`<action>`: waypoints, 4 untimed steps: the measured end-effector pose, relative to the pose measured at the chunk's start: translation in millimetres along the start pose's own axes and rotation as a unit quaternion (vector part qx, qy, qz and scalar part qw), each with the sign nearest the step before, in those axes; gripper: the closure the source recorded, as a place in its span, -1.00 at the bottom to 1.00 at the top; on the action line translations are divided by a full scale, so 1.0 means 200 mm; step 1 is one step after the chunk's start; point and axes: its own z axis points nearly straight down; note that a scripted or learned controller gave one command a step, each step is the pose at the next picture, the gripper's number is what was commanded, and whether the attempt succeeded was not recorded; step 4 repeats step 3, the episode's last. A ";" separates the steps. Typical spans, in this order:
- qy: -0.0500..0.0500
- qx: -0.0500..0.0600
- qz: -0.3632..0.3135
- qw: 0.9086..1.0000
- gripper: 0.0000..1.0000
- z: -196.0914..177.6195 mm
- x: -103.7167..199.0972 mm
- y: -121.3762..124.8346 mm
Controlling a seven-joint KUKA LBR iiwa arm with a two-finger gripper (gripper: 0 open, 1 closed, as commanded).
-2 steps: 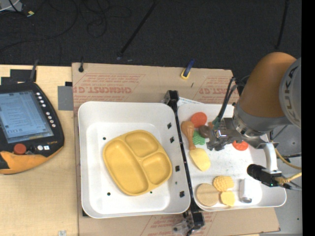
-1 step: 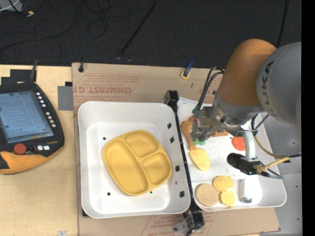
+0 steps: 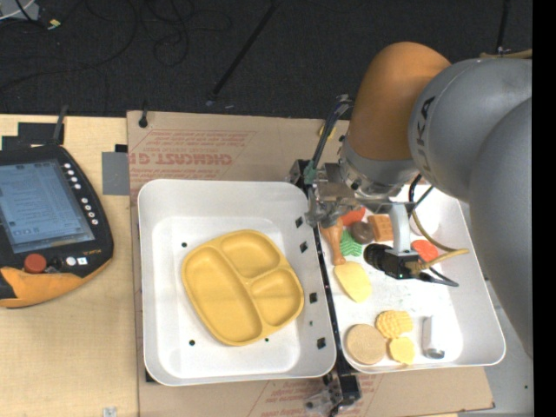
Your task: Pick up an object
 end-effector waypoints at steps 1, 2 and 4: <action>-0.001 0.001 0.002 1.000 1.00 0.05 0.09 0.03; -0.001 0.001 0.002 1.000 1.00 -0.04 0.10 0.05; -0.001 0.002 0.002 1.000 1.00 -0.03 0.13 0.03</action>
